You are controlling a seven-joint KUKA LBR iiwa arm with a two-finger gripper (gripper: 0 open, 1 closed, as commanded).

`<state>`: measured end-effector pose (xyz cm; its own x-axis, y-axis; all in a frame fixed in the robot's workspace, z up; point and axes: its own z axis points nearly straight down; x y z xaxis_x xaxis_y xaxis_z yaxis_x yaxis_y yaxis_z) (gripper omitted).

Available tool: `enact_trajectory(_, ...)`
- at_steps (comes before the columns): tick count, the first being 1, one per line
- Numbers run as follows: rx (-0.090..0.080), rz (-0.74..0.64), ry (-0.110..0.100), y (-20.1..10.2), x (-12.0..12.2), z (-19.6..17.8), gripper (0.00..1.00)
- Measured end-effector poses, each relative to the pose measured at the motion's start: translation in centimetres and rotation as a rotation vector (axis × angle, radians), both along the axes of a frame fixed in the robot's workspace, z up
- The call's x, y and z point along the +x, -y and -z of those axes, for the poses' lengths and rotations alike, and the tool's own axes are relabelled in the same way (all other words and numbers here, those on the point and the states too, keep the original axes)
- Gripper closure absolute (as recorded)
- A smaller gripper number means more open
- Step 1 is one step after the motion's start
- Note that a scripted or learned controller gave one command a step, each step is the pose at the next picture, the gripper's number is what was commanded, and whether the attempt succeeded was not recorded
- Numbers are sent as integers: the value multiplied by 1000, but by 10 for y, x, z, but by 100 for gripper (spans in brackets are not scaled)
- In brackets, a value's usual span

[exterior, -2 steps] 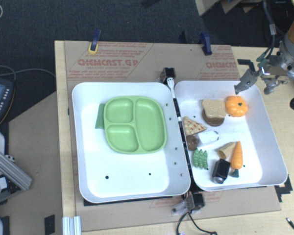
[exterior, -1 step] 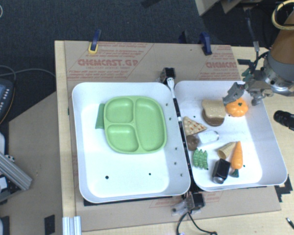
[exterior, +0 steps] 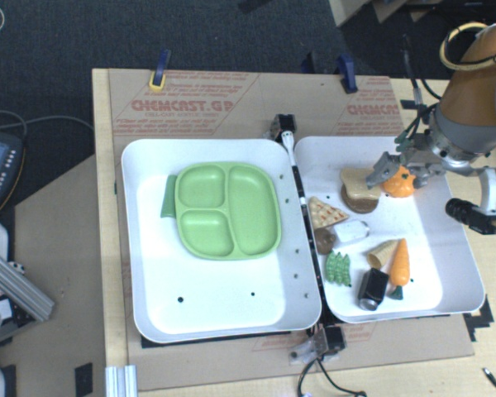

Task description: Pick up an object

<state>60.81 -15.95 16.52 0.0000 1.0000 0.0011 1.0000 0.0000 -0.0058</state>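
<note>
In the camera view the hand sits low over the back of the right bin, its grey fingers pinching a small round orange object just beside a tan bread-like piece. The grasp looks made, but whether the object has left the bin floor cannot be told, so the lift is judged still to come. The object is glossy and fruit-like; the left bin holds a green divided plate.
</note>
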Motion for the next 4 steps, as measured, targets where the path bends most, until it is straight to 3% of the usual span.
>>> enact_trajectory(2,1,0,12,0,12,76,0)
enact_trajectory(3,-3,-1,20,1,14,61,100)
enact_trajectory(4,-3,-1,11,3,24,14,100)
